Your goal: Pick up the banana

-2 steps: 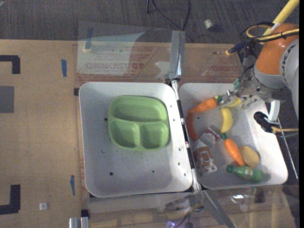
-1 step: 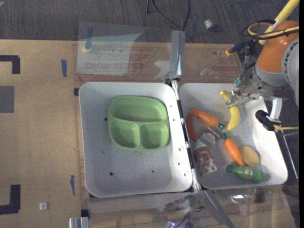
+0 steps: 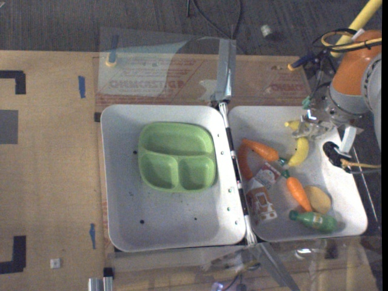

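We find the banana [image 3: 299,151] in the right bin [image 3: 357,214], near its far right part, lying on the floor with one end reaching up under the gripper [image 3: 313,126]. The gripper sits right over that upper end, but we cannot tell whether its jaws are apart or together, nor whether the fruit is between them. Just left of the banana lies a carrot [image 3: 260,150], close enough that a sideways nudge could push one against the other. Below are a ketchup packet [image 3: 260,193], a second carrot [image 3: 298,193], a potato [image 3: 319,199] and a green bottle [image 3: 314,221]. The main risk, we judge, is a grip on the curved tip alone: the banana could pivot and slip free on the lift. In the left bin [image 3: 121,223] a green tray [image 3: 177,156] lies well apart.
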Available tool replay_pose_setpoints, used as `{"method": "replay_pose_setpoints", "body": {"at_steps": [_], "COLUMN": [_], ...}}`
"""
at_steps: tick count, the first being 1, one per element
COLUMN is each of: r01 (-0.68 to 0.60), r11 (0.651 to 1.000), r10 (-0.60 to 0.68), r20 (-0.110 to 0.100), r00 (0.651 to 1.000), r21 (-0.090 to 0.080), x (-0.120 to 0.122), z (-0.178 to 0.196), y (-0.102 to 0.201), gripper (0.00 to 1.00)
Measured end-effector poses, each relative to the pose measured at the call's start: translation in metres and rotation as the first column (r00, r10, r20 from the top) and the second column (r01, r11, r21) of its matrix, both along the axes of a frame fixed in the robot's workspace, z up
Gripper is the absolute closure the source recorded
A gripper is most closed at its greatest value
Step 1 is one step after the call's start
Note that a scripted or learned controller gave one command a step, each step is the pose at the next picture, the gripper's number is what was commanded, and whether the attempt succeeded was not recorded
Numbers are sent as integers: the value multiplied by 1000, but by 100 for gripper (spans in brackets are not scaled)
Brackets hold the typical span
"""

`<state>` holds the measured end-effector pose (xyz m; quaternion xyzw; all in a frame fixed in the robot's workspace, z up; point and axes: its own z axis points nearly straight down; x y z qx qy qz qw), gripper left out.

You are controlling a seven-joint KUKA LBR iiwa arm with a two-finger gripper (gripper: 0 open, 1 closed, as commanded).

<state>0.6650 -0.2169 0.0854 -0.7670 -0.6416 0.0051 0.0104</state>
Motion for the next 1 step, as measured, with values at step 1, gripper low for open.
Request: {"method": "replay_pose_setpoints", "body": {"at_steps": [1], "r01": [-1], "r11": [1000], "r10": [2], "r20": [23], "r00": [1000], "r21": [-11], "x": [3], "z": [103], "y": [44], "gripper": [100]}}
